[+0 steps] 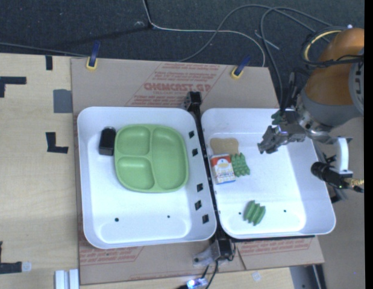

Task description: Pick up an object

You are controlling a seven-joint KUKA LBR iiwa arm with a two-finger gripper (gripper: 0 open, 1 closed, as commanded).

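My gripper (269, 144) hangs over the right bin (307, 179), in its upper right part, with nothing visible between its fingers. To its left, near the bin's left wall, lie a tan flat piece (224, 144), a small red and white carton (222, 168) and a green ridged item (240, 164), all close together. A second green ridged piece (254, 212) lies near the bin's front. The left bin (96, 209) holds a green divided plate (152, 158) and a small black block (106, 141) beside the plate's left rim.
A black clip divider (198, 161) runs between the two bins. Cables (234, 23) trail across the dark floor behind the bench. The arm's grey and orange body (337, 83) stands above the right bin's far right corner.
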